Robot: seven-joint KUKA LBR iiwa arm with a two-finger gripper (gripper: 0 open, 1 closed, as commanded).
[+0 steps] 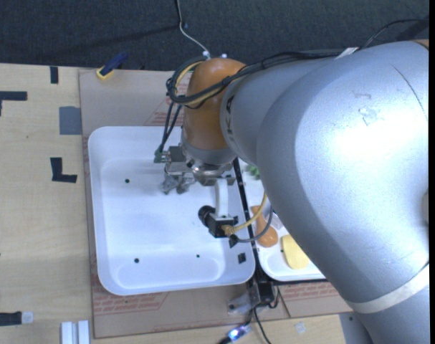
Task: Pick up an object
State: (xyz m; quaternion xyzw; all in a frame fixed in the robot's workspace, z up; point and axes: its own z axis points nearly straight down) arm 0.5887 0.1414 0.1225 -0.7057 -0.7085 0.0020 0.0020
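Observation:
My gripper [175, 183] hangs low over the upper middle of the left white bin [124, 264], under the orange band [206, 110] of the arm. Nothing shows in the gripper. In the right bin [289, 269], mostly hidden by the arm, lie a yellow object [294, 254] and an orange object [266, 236]. A bit of green [254, 170] peeks out beside the arm further back.
The big grey arm [346, 178] covers the right half of the view. A black fitting with cables [211, 221] hangs off the arm over the divide between the bins. A blue and yellow item [111, 65] lies on the bench behind the left bin.

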